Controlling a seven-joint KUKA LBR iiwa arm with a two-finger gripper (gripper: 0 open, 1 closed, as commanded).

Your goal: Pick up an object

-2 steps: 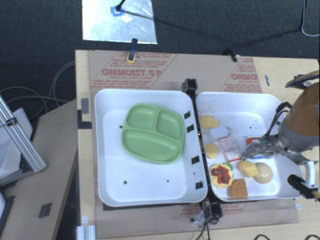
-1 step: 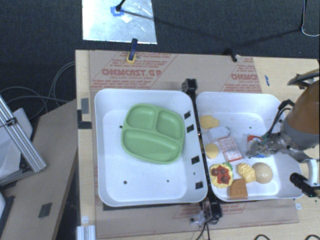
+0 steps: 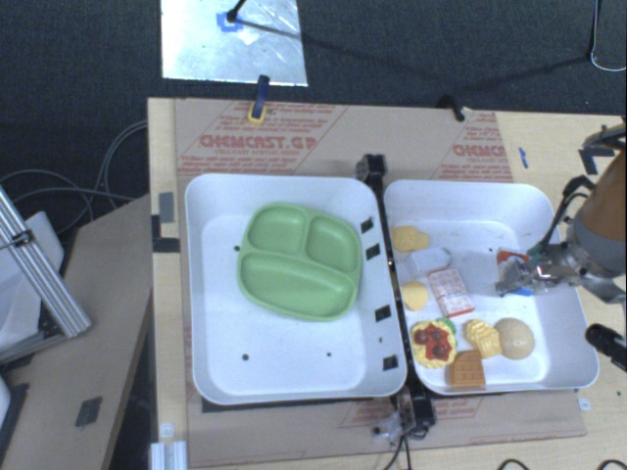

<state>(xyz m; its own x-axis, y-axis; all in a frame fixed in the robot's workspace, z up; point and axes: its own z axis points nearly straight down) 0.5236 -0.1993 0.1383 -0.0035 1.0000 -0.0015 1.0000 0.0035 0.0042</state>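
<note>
bins (image 3: pixel 294 189): 2 | green tray (image 3: pixel 299 260): 1 | hand (image 3: pixel 517 277): 1

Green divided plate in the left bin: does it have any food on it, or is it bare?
Bare. The green divided plate lies flat in the left bin, and all three of its compartments show plain green.

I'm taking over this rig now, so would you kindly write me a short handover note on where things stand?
Tool: low in the right bin, above its right part; nothing visibly held.
Left bin: green tray.
Right bin: toy foods along its left and front, including a pizza slice, cracker, round bun and red-and-white packet.
Done: nothing picked yet.
Left: grasp one item and lift it.
</note>
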